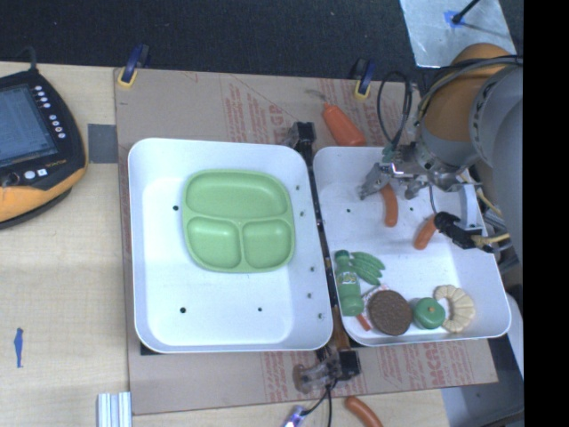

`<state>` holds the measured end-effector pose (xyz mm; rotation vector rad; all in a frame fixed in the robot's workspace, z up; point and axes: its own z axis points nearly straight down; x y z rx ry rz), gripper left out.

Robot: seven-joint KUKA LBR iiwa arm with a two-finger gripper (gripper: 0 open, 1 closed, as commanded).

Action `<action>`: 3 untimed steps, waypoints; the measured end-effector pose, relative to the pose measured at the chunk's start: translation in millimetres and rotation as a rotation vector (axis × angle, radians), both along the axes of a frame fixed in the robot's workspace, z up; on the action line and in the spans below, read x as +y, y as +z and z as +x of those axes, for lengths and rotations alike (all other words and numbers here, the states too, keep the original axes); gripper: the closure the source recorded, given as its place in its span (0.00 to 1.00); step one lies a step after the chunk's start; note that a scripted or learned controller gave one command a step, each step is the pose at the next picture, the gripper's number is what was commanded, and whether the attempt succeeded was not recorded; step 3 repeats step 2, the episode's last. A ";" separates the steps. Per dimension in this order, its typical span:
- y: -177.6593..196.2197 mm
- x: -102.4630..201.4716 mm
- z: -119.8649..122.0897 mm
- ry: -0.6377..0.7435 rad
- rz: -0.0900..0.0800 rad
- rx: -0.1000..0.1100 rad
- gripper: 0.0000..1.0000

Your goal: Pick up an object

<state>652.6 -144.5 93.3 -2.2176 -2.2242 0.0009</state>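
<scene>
Camera view, looking down on both bins, and the gripper [392,181] is low over the upper part of the right bin [498,327], with the arm [471,105] coming in from the right. Its fingers look spread apart, one splayed to the left and one toward the right, and nothing sits between them, so by my read the pick has not happened yet.

Closest candidate is the orange sausage [389,208], lying in the right bin just below the gripper, near it but not clamped. A second orange sausage [426,232] lies a little lower and to the right. Along the bin's lower edge sits a cluster: green leafy piece [360,264], brown cookie [388,312], green round piece [430,313] and a pale ring-shaped biscuit [457,305], packed close together.

What's left, as I judge it: line up, close on something, lift clear.

Room to move looks decent. The first sausage lies on bare white floor, well apart from the lower cluster, with the bin's top wall not far above. The dividing wall against the left bin [151,238] stands further off to the left. That bin carries a green divided plate [238,219]. A carrot [342,125] lies outside, beyond the top rim.
</scene>
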 end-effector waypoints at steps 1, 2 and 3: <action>11.2 -0.7 0.5 0.003 0.000 0.000 1.00; 99.4 100.5 -22.4 0.001 0.002 0.001 1.00; 99.4 100.5 -22.4 0.001 0.002 0.001 1.00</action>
